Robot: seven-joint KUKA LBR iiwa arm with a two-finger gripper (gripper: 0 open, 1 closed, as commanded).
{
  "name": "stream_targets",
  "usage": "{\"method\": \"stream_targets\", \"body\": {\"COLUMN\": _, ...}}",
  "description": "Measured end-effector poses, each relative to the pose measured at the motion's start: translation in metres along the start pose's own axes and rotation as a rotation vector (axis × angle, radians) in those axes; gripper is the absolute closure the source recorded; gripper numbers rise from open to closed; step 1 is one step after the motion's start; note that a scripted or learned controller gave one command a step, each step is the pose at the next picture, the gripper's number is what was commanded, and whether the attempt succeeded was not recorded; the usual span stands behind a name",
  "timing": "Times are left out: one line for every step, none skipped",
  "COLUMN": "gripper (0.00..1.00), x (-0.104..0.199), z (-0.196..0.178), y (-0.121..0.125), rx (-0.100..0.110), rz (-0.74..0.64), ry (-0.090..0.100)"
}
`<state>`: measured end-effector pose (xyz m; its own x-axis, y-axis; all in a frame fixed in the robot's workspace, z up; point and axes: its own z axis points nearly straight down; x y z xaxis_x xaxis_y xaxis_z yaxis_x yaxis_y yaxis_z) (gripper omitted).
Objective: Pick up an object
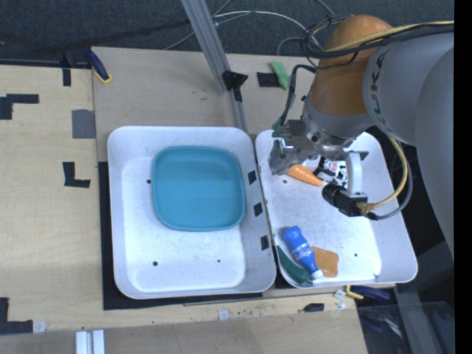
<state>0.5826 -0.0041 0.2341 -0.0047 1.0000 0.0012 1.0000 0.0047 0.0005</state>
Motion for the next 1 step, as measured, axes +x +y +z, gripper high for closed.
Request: {"method": "stream_targets", "body": {"gripper": 1.0, "x": 0.0425, "z": 0.0032, "y": -0.0098, "rx": 0.001, "rz": 0.001, "ry": -0.001}}
